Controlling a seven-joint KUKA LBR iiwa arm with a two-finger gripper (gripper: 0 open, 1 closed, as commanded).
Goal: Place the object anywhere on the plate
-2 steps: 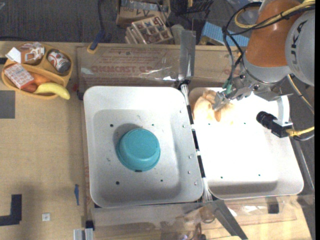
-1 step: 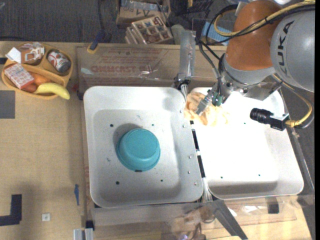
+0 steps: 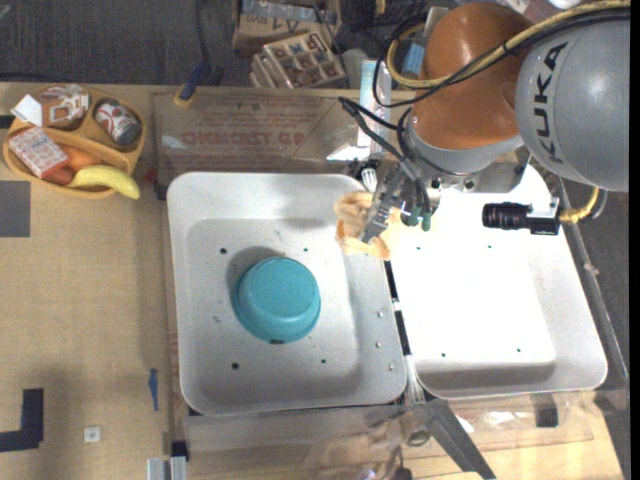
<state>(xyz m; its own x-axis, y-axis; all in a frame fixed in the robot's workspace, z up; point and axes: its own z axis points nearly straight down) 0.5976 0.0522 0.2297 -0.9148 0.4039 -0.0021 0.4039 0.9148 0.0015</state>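
Gripper (image 3: 383,218) sits over the left bin's (image 3: 200,208) right rim, touching or just above a pale orange object (image 3: 352,220); can't tell finger opening or any hold. Teal plate (image 3: 278,298) lies lower-left of it on the bin floor. Right bin (image 3: 500,298) is just right; a fruit tray (image 3: 60,153) sits far left.

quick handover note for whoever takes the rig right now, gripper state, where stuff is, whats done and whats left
Gripper: low over the upper right edge of the left bin; whether it is open or shut cannot be told.
Object: a pale orange item at that same edge, right by the gripper; a grasp is not visible.
Plate: the teal round piece in the middle of the left bin, nothing on it.
Done: nothing placed yet.
Left: secure the object, carry it to the plate, release.
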